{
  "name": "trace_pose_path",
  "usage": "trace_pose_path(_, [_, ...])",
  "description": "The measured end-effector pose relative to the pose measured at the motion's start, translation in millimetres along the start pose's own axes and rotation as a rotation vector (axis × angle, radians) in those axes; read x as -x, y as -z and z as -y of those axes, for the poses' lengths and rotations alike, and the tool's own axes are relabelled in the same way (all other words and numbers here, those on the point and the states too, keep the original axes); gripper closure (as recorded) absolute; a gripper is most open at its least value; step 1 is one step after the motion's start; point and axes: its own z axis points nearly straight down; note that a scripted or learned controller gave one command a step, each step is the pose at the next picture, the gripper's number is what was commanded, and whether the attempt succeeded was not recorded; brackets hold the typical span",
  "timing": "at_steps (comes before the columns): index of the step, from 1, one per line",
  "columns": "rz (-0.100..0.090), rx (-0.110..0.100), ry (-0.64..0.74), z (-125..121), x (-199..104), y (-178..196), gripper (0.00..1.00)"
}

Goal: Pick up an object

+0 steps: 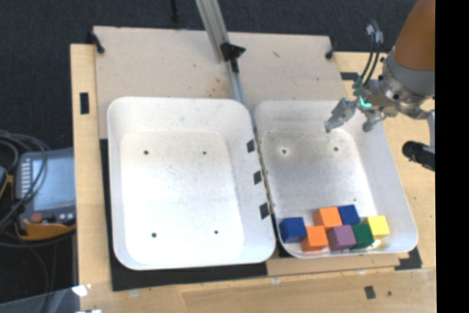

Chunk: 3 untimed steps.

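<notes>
A grey arm (pixel 414 48) with an orange band reaches in from the right, its end effector (pixel 354 116) poised over the far right corner of the right bin (pixel 381 157). The two fingers stand spread apart, one pointing toward the bin's middle and the other toward its right rim, with nothing between them.

The blocks sit well apart from the end effector, clustered at the bin's near edge. A blue block (pixel 292 229) lies at the left end of the cluster, farthest to the left of the end effector. Beside it an orange block (pixel 316 237) touches a second orange block (pixel 329 216) just behind. A purple block (pixel 341 237) sits next to a green block (pixel 363 234), and a second blue block (pixel 349 214) rests behind them. A yellow block (pixel 378 226) closes the row on the right, nearly straight below the end effector in the view.

The left bin (pixel 132 128) lies across the divide, well to the left of the end effector. Both bins rest on a wooden bench (pixel 84 70). A slanted metal rail (pixel 209 4) rises behind the bins, to the upper left of the end effector. A grey pendant (pixel 44 190) with cables sits off the bench's left side.
</notes>
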Motion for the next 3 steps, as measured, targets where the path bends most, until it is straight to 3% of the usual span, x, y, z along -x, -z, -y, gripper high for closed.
trace_pose_path(3, [0.002,-0.005,-0.009,2,16,-139,0.00])
